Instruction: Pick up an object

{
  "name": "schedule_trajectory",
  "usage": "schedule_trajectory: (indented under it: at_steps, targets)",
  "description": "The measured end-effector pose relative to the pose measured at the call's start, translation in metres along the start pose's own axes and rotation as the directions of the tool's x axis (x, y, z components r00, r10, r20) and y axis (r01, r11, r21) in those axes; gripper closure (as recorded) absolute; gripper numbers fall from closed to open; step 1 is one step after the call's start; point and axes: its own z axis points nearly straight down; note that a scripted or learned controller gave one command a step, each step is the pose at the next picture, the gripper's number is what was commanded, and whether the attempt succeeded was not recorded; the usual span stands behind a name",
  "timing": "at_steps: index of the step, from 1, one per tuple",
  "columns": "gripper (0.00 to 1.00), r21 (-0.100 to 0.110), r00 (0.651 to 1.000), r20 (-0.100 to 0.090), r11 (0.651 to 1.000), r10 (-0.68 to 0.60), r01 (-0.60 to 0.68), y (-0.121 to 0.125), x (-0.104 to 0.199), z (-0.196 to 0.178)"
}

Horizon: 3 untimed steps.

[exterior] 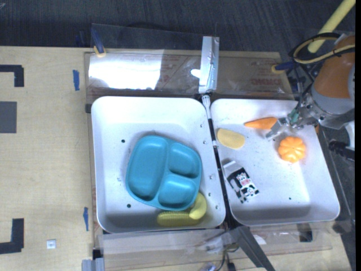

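Overhead, we see our gripper low in the right bin, upper right of the frame, between a carrot and a small pumpkin. We judge it is settling to grasp; closing and lifting come next. How wide the hand stands we cannot tell, being small and blurred.

Two bins sat side by side. The left bin had a divided tray in the middle with a banana tucked along its near edge. The right bin had a carrot at the back, a pumpkin near it, a lemon-ish thing to the left, and a small packet closer to the front.
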Motion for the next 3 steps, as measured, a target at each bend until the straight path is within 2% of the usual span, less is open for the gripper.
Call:
schedule_trajectory:
  at_steps: [1, 2, 3]
  targets:
    - [0.0, 0.014, 1.0, 0.007, 1.0, -0.027, 0.027, 0.0379, 0.0192, 0.0119]
    - [1.0, 0.016, 1.0, 0.007, 0.999, -0.03, 0.03, 0.0377, 0.0199, 0.003]
    - [0.0, 0.013, 1.0, 0.008, 0.999, -0.03, 0.03, 0.0387, 0.02, 0.0021]
